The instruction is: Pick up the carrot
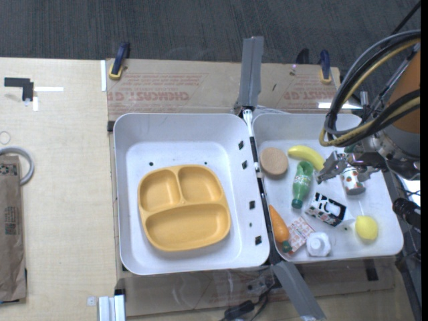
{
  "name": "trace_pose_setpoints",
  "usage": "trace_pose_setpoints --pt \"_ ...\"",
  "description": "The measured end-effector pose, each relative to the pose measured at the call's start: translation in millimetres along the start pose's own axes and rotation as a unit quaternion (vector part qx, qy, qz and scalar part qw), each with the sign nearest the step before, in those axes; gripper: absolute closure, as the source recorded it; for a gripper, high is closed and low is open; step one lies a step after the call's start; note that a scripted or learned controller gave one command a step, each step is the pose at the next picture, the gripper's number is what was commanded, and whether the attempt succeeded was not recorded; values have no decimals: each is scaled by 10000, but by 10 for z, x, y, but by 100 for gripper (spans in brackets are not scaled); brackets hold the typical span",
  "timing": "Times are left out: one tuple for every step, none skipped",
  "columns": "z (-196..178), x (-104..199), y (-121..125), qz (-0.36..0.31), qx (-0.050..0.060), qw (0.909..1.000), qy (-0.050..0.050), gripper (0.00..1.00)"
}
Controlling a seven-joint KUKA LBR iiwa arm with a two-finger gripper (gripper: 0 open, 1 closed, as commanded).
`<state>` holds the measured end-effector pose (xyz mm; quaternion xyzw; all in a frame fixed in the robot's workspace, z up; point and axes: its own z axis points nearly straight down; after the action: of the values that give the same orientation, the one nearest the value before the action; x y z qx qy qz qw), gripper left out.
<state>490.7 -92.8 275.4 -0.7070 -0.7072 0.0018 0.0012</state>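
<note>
The carrot [278,225] is orange with a green end. It lies along the left wall of the right bin [394,243], near the front. My gripper [332,166] hangs over the middle of the right bin, up and to the right of the carrot and well apart from it. It is just right of a green bottle [301,184].
A yellow divided plate [184,207] sits in the left bin [127,179]. The right bin also holds a banana [305,155], a brown round disc [273,160], a small can [353,181], a black-and-white packet [326,208], a lemon [366,227], a white container [319,244] and a red-and-white packet [299,231] beside the carrot.
</note>
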Motion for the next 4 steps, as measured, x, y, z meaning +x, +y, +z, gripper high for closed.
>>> trace_pose_setpoints --pt "832 -193 -136 -146 -1 9999 2 0" --pt "1631 -396 -63 -872 -135 9961 -51 0" --pt "1841 -617 -127 -624 -18 9981 1 0" --pt "226 -1046 -130 -123 -13 9999 -5 0"
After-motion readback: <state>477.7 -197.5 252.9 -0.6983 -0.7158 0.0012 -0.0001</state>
